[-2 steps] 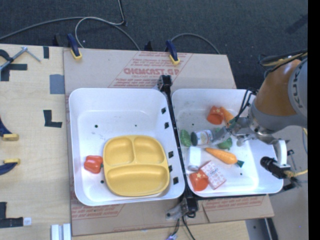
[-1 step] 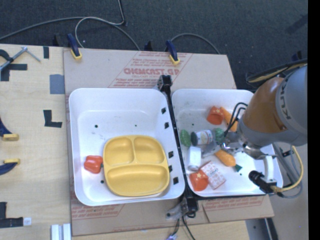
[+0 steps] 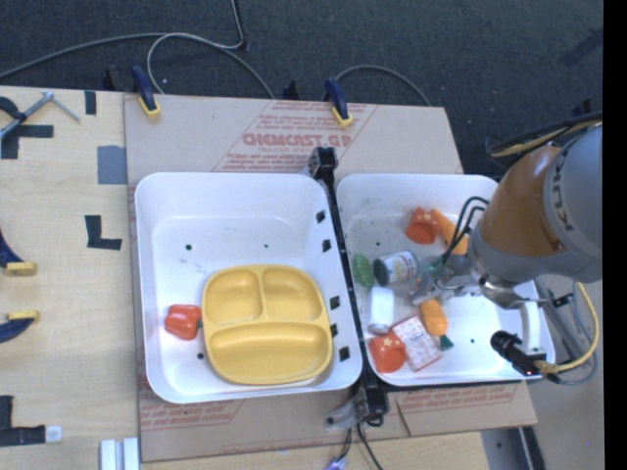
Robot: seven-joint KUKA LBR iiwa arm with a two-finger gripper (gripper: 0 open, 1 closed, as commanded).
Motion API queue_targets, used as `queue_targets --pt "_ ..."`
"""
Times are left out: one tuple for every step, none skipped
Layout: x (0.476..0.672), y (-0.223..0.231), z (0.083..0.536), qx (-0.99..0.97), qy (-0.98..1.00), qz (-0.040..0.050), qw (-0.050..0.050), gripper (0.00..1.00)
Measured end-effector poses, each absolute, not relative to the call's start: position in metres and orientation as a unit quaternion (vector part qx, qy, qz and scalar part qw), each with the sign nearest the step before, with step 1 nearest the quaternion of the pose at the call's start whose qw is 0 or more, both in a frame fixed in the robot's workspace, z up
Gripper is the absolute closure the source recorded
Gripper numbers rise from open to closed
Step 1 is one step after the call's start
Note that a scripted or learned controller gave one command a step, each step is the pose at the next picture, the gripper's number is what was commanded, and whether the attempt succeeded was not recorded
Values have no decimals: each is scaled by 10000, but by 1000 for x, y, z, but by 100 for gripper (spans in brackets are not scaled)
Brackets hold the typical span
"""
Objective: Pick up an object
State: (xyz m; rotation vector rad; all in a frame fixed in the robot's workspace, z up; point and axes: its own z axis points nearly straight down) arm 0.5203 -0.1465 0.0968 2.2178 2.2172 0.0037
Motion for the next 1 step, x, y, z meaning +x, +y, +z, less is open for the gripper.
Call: queue_targets --pt "538 -64 184 7061 7081 2 -3 100"
